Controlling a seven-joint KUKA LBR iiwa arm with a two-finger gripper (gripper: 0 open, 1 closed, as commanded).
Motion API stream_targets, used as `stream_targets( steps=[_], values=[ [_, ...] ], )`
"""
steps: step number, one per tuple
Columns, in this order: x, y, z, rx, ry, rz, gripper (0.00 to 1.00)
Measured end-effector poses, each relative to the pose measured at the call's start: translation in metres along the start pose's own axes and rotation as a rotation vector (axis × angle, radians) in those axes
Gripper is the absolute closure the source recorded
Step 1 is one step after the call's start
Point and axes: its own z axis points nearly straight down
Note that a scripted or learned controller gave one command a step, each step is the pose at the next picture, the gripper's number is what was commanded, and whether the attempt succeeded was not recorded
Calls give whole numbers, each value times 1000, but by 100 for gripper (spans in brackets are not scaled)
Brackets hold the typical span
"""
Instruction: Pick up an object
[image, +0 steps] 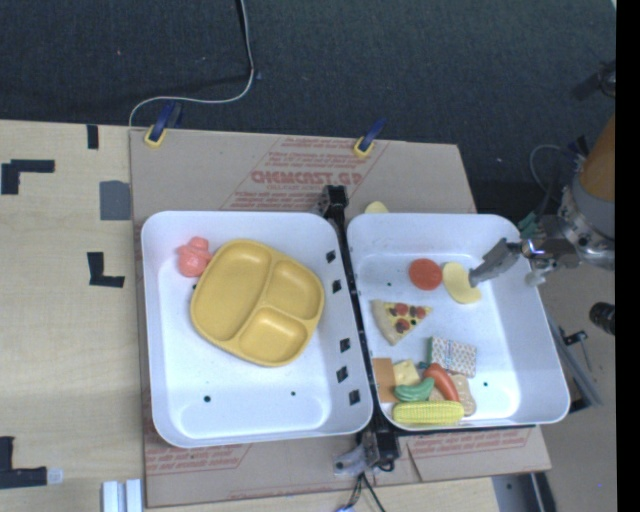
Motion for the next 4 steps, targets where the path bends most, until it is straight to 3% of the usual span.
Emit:
stream_targets(
  steps=[1, 2, 3, 4],
  values=[
    [13, 46, 142, 9, 3, -3, 0],
    [39, 98, 188, -4, -2, -4, 0],
    [37, 99, 172, -12, -5, -2, 100],
    [37, 98, 173, -10, -5, -2, 0]
  ],
)
